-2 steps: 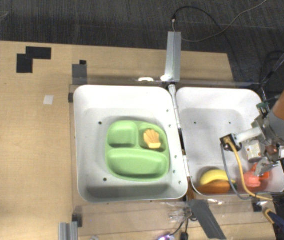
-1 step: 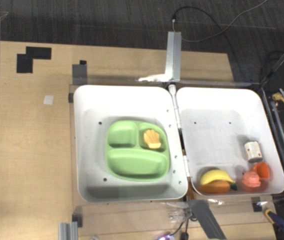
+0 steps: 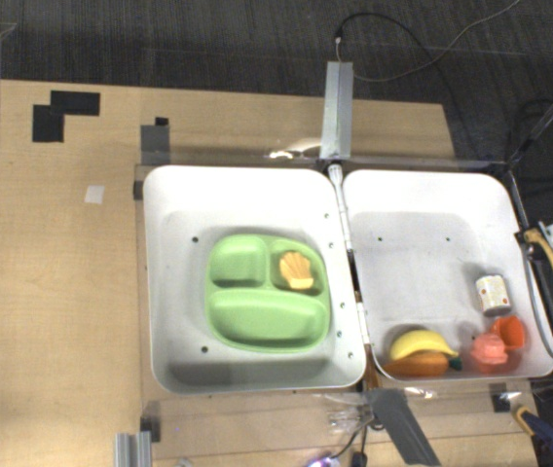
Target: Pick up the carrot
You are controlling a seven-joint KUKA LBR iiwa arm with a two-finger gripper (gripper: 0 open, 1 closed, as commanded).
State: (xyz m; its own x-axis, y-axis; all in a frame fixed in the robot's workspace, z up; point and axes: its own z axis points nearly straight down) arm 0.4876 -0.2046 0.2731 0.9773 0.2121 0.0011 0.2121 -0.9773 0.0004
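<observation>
Though wedged against the banana [image 3: 421, 342] at lower right of frame, inside the right bin [image 3: 423, 212], probably a light, stiff, smooth carrot [image 3: 419, 365]; best gripped across its orange middle. Cannot tell gripper state.

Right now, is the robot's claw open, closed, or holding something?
The gripper: cannot be told from this picture. The carrot lies in the right bin beside the banana, with nothing gripping it.
</observation>
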